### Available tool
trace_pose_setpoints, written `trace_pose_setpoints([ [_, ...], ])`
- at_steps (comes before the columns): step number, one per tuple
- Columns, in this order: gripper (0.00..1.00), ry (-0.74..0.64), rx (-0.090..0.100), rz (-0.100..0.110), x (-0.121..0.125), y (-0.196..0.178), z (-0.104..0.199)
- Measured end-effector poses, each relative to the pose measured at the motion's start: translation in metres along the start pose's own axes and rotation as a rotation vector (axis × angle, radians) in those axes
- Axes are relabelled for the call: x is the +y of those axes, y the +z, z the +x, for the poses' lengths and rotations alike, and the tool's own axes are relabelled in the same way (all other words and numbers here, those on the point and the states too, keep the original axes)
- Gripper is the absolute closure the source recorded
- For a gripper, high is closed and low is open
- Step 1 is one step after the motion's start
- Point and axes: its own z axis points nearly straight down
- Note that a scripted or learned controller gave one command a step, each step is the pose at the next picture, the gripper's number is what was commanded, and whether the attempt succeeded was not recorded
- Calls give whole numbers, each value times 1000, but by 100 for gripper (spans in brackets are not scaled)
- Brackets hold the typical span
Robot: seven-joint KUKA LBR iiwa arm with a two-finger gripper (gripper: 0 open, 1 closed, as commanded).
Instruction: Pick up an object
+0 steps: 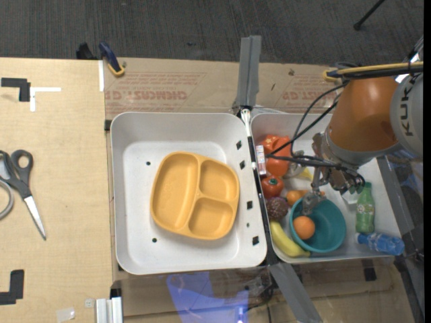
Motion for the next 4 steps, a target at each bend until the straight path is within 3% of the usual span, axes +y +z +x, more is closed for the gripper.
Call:
trace_pose_setpoints([
  [1, 0, -107, 3, -6, -19, 2, 29],
  [2, 0, -129, 1, -7, 9, 2, 0],
  [3, 0, -86, 4, -7, 1, 2, 62],
  [4, 100, -90, -10, -1, 1, -10, 57],
])
